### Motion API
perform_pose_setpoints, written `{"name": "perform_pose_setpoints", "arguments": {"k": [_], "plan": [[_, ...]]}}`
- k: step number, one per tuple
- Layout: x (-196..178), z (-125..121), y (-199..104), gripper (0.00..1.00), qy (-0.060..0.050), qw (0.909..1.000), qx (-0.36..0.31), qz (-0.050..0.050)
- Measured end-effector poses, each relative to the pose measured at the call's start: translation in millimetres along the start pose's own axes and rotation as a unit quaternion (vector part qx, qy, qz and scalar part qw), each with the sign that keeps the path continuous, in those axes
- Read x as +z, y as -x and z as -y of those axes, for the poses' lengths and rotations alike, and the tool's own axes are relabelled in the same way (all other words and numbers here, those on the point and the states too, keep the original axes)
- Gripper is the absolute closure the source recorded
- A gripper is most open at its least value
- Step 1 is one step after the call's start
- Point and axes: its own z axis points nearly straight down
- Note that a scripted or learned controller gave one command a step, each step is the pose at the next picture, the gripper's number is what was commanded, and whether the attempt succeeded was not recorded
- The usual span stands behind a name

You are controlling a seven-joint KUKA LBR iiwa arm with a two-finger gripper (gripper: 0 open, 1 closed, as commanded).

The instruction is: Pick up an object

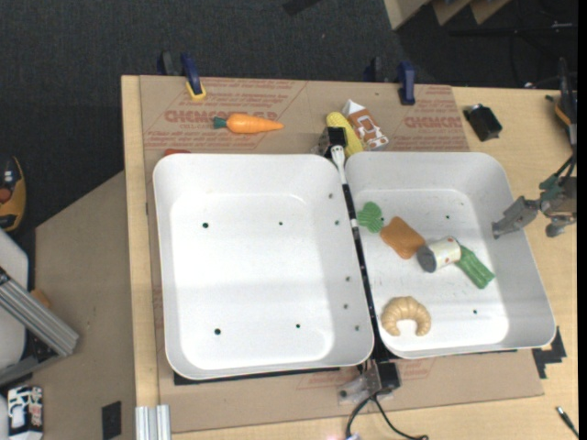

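The tool point(521, 214), whether apart or together I cannot tell, hovers at the right bin's point(500, 180) edge, well apart from the croissant point(406, 315).

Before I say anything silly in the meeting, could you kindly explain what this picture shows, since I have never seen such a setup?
It is one camera fixed above a bench, looking down at a slant. Two shallow white bins sit side by side: the left bin and the right bin. The right one holds toy items: a croissant, an orange block, a green piece and a small white cylinder beside a green stick. A toy carrot lies on the board behind the bins. The robot's gripper reaches in from the right, over the right bin's edge, holding nothing.
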Motion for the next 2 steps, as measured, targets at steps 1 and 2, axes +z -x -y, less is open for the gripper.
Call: {"name": "perform_pose_setpoints", "arguments": {"k": [1,2], "plan": [[-1,-16,-58,0.0,0.0,1.0,-0.003,-0.001],[85,-35,-119,0.0,-0.004,1.0,-0.003,-0.002]]}}
